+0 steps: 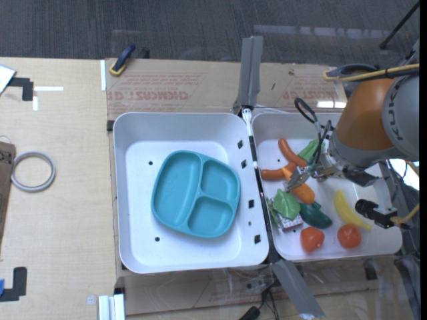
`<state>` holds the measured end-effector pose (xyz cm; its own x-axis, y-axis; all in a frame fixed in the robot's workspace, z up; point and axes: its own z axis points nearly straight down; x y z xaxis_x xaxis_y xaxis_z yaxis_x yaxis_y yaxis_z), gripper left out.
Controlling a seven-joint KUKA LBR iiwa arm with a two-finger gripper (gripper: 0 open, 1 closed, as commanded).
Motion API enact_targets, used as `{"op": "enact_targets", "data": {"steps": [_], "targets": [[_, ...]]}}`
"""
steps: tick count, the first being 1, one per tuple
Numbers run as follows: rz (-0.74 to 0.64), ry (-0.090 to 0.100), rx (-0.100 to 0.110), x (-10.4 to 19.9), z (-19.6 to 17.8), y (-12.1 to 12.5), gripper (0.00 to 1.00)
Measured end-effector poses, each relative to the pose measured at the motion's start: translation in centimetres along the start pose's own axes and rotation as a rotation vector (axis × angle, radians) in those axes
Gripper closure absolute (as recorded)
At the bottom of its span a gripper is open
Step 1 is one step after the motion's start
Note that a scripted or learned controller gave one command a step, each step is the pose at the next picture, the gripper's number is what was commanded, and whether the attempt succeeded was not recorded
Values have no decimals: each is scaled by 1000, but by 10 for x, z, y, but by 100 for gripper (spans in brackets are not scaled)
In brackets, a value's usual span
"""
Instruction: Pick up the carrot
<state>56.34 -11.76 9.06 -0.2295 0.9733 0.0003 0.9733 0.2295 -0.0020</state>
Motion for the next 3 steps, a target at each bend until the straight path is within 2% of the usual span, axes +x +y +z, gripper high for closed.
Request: {"op": "enact_targets", "data": {"steps": [1, 2, 3], "targets": [[-216, -1, -2, -3, -1, 3, 0], [-213, -1, -2, -4, -9, 3, 100], [-198, -2, -1, 44, -129, 58, 100]]}}
